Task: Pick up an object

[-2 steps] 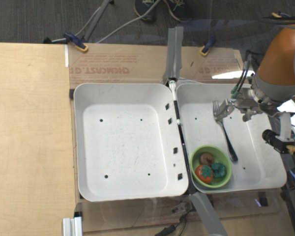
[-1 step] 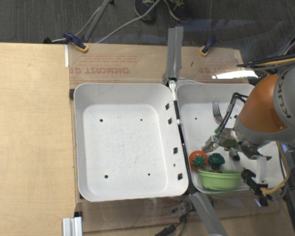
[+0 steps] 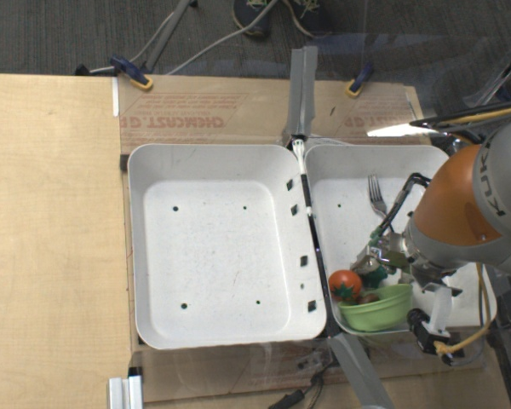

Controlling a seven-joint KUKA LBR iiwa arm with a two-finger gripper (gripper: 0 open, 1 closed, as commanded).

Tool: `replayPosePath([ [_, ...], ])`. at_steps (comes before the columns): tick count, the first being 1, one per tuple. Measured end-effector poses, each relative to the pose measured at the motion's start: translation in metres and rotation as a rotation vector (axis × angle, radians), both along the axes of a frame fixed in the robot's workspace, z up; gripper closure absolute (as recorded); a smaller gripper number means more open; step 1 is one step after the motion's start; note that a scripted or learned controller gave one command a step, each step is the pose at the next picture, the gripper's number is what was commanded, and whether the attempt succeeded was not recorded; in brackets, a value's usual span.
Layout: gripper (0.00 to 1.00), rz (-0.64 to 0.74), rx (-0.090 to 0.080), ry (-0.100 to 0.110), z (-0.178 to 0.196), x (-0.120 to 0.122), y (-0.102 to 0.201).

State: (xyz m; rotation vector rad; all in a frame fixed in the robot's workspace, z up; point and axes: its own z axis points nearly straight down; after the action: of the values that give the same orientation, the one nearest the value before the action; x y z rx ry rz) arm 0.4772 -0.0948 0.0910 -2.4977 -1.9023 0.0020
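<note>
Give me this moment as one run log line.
arm: over right bin | near: tomato, green bowl, fork | grasp: unconfirmed

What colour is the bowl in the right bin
Light green. The bowl sits at the right bin's near edge in the camera view.

From my remote seat, the only lettering I can make out is on the brown cardboard sheet (image 3: 264,109) lying under the bins, near the top middle of the frame. Red print sits left of the grey strip, mirrored or upside down to me; it seems to read "CHEMCAST GP", though I cannot be sure of each letter.
</note>
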Motion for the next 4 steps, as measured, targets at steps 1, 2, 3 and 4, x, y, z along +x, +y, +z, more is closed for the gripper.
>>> replayPosePath([
  [1,1.0,-0.003,0.0,0.002,0.008,0.0,-0.001],
  [2,1.0,-0.185,-0.003,0.0,0.1,0.057,0.066],
  [3,1.0,-0.074,-0.003,-0.001,0.191,0.001,0.009],
  [4,1.0,-0.245,-0.003,0.003,0.119,0.0,0.108],
])
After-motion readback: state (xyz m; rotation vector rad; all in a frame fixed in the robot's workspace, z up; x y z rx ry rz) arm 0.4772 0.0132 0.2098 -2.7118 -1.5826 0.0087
